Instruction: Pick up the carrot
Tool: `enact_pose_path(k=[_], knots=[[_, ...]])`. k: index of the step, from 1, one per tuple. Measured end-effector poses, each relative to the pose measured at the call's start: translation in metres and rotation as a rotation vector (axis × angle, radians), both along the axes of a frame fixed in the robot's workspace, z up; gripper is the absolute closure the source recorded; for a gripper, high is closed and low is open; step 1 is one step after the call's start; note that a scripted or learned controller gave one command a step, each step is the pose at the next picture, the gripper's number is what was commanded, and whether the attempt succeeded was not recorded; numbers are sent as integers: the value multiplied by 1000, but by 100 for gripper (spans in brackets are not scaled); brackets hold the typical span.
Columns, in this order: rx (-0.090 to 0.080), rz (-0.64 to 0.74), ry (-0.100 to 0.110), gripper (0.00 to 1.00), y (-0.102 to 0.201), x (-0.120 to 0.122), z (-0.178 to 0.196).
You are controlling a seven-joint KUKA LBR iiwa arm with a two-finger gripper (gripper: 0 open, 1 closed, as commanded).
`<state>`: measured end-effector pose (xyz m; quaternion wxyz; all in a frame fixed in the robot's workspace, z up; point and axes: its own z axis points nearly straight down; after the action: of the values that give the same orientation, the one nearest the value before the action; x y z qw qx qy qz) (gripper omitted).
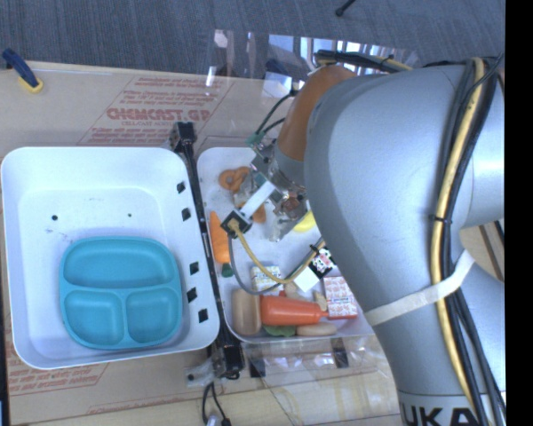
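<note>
The carrot (219, 238) is a slim orange piece with a greenish lower end. It lies lengthwise against the left wall of the right bin (211, 162). The gripper (277, 204) hangs low over the upper middle of that bin, a short way right of the carrot and slightly farther back. The grey arm and orange wrist band (306, 118) cover much of the bin behind it. Nothing shows as held.
A thick orange-red cone (289, 310) lies at the bin's front beside a beige piece (245, 310). A brown twisted item (234, 180) sits at the back left, a red and white packet (340, 298) at the right. The left bin (35, 176) holds a blue divided tray (120, 291).
</note>
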<state>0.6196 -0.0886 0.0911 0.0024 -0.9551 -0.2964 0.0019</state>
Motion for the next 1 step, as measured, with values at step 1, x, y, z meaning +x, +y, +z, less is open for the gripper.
enact_pose_path(k=[1], knots=[[-1, -253, 0, 0, -13, -51, 1]])
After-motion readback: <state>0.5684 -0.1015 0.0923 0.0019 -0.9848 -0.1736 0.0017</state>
